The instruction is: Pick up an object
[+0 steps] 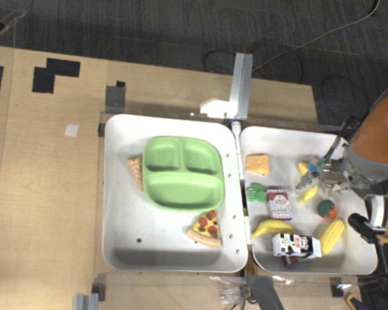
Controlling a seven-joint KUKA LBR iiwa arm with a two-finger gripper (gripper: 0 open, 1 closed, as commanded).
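The right bin [274,142] holds several toy foods: an orange cheese wedge [257,164], a green piece [255,192], a red-and-white carton [279,204], a banana [273,228], a black-and-white milk carton [296,245], a corn cob [332,235] and a red-and-green fruit [326,208]. My gripper [313,179] is low over the upper right of this bin. It hangs right over two small yellow pieces [307,194], and its body hides part of them. I see nothing lifted.
The left bin [118,199] carries a green divided plate [182,172], a pizza slice [206,228] by its right wall and a tan piece [135,171] tucked under the plate's left edge. A metal post [241,81] stands behind the wall between the bins.
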